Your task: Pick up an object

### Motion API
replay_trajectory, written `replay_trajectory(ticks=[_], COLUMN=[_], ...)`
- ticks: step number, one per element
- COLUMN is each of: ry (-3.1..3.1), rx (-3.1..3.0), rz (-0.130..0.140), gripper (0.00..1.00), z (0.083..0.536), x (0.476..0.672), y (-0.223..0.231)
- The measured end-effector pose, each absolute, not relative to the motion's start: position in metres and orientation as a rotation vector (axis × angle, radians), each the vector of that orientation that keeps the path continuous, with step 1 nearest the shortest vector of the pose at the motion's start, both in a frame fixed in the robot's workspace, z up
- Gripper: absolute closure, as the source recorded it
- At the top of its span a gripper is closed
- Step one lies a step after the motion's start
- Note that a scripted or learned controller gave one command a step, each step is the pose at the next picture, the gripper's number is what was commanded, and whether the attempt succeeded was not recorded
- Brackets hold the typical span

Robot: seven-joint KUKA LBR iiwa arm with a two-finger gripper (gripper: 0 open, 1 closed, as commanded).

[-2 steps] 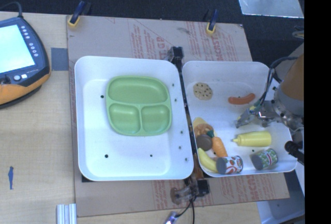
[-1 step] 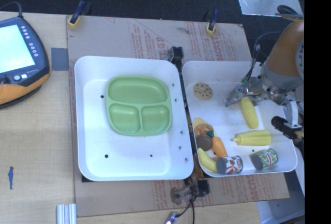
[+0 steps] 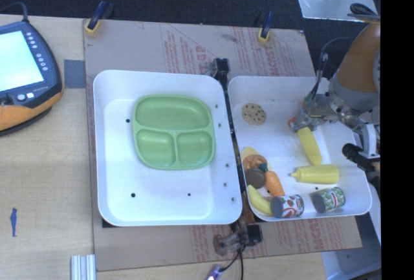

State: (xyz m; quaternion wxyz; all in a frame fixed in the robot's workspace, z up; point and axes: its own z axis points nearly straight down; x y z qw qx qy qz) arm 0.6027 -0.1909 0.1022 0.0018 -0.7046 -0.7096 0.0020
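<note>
Step in hand, as a judgement: arm is set over the right bin [image 3: 362, 94] for a grab, likeliest target the yellow corn cob [image 3: 310, 146] lying just below the gripper [image 3: 309, 116].

Near edge of that bin first: two small cans, red-label can [image 3: 289, 205] and green-label can [image 3: 328, 199], plus a banana [image 3: 257, 200] at the corner. Behind them a yellow mustard bottle [image 3: 315, 174] lying on its side, and an orange carrot [image 3: 274, 183] in a tight heap by the divider wall. Crowded there, so poor pick zone.

Corn cob: long, yellow, lying flat at a slant, upper end right under the gripper, lower end near the mustard bottle but apart from it. Free floor on both long sides, so there's room for a pinch across the short axis, w/ descent straight down. Grabbing lengthwise would prob slip.

Gripper state: can't tell. Tip is a dark cluster w/ a reddish bit; whether it has hold of anything isn't readable.

Farther back: cookie [image 3: 254, 114] alone, well clear. Left bin [image 3: 116, 207] holds a green divided plate [image 3: 174, 131].
</note>
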Motion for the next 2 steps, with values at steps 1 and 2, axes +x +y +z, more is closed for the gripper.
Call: replay_trajectory(ticks=[1, 2], ry=[-2.226, -2.225], rx=[-2.212, -2.215], rz=[0.005, 0.001], gripper=[1.00, 1.00], z=[0.096, 0.192], x=[0.611, 0.625], y=[-0.133, -0.056])
